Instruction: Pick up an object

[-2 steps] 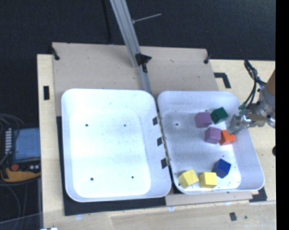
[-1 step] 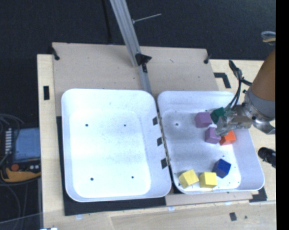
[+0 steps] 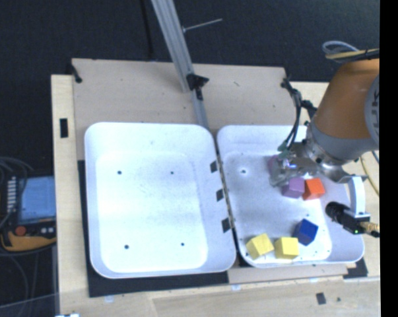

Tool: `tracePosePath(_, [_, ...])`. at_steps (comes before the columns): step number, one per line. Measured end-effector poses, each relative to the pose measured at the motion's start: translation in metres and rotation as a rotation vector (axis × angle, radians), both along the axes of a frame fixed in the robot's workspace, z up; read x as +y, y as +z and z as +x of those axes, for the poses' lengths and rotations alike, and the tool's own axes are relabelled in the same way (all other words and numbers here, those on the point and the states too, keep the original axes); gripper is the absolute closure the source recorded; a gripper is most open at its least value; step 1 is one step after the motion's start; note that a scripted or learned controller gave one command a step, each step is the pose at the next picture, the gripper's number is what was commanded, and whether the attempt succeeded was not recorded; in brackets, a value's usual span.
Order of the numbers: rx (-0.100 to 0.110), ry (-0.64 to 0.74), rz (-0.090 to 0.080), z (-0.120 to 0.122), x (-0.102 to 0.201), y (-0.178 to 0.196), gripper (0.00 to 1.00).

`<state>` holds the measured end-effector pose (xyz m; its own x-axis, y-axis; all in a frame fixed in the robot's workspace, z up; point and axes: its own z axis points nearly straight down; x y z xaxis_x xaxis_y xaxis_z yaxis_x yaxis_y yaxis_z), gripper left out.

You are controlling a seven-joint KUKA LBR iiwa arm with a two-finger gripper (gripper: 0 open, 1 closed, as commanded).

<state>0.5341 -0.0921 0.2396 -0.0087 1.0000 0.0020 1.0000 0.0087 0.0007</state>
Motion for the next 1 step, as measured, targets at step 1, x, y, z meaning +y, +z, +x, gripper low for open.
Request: tracePosePath(1, [0.001, -0.002, 0.000, 0.0017, 0.0487, -0.0095, 1.00])
